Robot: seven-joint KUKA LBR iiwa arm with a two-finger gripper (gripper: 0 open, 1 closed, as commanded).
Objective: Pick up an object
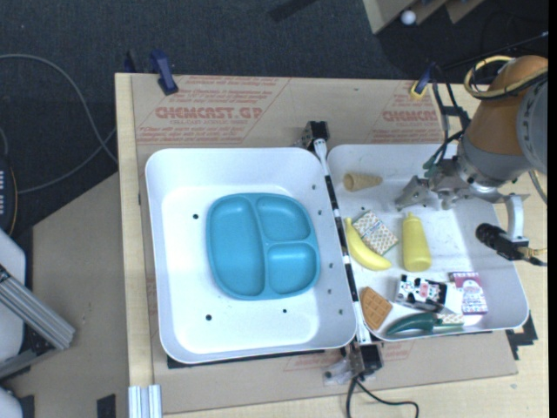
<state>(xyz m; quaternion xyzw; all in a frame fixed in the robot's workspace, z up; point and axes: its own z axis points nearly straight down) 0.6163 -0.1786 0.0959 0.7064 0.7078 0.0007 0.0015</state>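
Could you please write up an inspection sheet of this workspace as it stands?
Surface: brown cardboard-covered bench bearing two shallow white bins side by side, left bin, right bin.
Job's things: in the right bin, yellow banana, yellow plastic bottle, tan ice-cream cone, patterned square packet, orange waffle-like piece, green-handled tool, black-and-white printed box, pink-and-white carton.
Clutter: blue three-compartment plastic plate in the left bin.
End effector: above the right bin's far part, nothing between its fingers.
Cables: thin wire on the dark floor.
Surroundings: dark carpet.
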